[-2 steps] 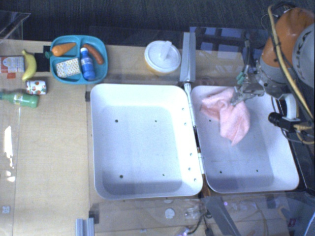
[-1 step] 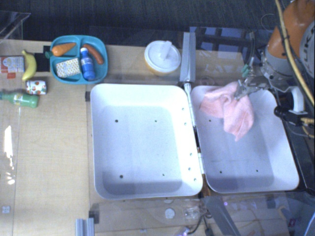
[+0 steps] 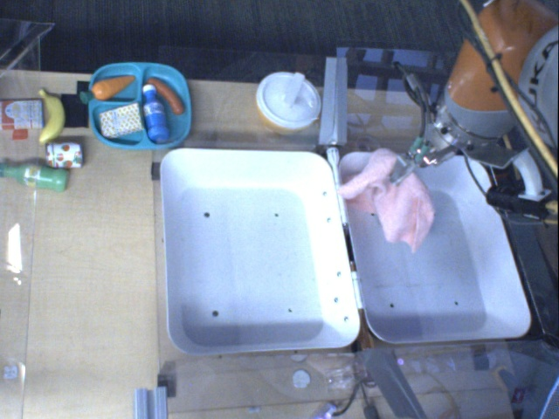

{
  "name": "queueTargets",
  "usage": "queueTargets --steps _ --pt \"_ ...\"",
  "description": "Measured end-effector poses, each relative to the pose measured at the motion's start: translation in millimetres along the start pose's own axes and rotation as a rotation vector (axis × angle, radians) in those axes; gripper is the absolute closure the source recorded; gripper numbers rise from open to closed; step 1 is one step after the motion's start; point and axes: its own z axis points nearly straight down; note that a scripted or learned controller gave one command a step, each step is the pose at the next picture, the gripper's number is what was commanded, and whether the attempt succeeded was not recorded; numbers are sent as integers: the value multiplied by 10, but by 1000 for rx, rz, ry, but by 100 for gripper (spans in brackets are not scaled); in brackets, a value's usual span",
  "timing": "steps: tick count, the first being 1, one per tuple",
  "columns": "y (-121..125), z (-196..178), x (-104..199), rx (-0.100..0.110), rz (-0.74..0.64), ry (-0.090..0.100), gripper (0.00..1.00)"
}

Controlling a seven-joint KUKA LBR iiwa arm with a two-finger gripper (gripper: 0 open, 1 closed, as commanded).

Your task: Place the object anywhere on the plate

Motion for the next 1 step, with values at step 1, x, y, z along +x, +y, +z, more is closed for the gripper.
queueTargets --steps 1 --pt "83 108 547 0 -403 1 100"
